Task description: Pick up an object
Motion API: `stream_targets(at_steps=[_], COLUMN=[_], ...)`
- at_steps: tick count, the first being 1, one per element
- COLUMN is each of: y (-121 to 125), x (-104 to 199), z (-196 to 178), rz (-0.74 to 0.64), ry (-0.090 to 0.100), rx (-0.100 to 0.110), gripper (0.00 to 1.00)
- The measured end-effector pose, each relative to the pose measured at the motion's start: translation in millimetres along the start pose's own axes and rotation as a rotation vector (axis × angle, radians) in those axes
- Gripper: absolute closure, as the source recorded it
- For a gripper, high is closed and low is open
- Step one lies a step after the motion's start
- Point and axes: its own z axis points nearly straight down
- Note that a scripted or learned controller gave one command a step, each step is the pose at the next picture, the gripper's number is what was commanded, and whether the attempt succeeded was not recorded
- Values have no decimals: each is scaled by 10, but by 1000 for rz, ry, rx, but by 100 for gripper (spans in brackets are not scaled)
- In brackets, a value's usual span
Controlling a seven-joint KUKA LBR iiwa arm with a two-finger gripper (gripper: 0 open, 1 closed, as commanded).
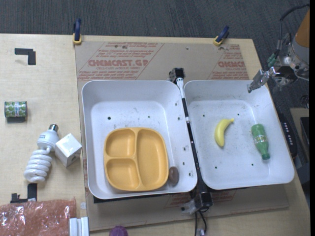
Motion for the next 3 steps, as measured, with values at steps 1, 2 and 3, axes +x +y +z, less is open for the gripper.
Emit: stream_targets(at_steps=[1,2,3], y=[-193,-873,-865], x=[-28,-41,-62], z=[1335,1330,1226], rz=[-3,0,2], ry=[7,7,2], rx=[-1,2,-2], gripper=[0,0,100])
